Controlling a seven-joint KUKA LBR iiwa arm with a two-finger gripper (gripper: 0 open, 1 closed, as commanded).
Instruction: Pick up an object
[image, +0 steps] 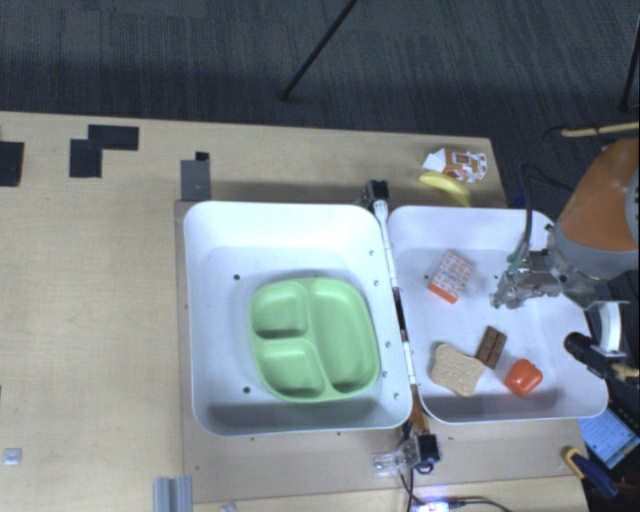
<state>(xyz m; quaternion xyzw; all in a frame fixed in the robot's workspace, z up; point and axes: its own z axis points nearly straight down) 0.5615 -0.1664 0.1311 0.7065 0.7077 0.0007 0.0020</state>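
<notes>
Approach step: the grey arm's gripper (512, 290) hangs over the right white bin (420, 330) with nothing seen in its grasp.

Nearest lie the red-orange rounded piece (523, 377), the tan bread-shaped slice (457, 369) and the small brown block (490, 346), close-packed, so a descent must single one out. The orange-and-white checked box (450, 276) sits apart, likely easier. Whether the jaws are apart cannot be told. Leftward, a green divided tray (313, 337) sits in the left white bin (215, 300); a yellow banana-like toy (445, 183) lies on the worktop (90, 320) beyond.
</notes>
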